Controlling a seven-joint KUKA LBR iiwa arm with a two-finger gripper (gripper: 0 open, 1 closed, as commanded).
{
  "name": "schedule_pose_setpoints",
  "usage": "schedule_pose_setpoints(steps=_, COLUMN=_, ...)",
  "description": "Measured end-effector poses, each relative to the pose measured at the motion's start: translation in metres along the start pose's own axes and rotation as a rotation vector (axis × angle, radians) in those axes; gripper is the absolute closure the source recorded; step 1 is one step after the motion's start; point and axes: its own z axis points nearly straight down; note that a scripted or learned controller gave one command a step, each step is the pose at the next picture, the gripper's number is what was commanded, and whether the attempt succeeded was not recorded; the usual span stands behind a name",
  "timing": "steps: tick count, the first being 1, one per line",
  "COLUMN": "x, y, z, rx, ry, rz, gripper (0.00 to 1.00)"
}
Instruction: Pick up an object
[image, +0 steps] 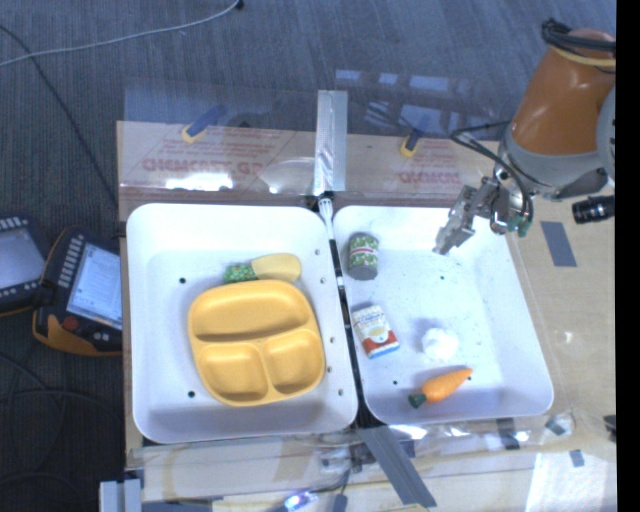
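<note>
While we hover at the right bin's (530, 340) far edge:
End effector (452, 232): nothing held; we cannot tell its opening.
Nearest thing: can (362, 254), just left of it, upright.
Others: carton (374, 330), ball (439, 343), carrot (440, 385) lie nearer the camera.

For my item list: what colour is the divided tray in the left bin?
Yellow; the tray shows best in the camera view.
</note>
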Motion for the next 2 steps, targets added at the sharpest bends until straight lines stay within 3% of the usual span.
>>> schedule_pose_setpoints(steps=1, x=-0.001, y=0.002, z=-0.011, rx=-0.003, ry=-0.004, rz=-0.001, gripper=1.00)
schedule_pose_setpoints(steps=2, x=-0.006, y=-0.062, z=-0.068, rx=0.006, ry=0.002, rz=-0.132, gripper=1.00)
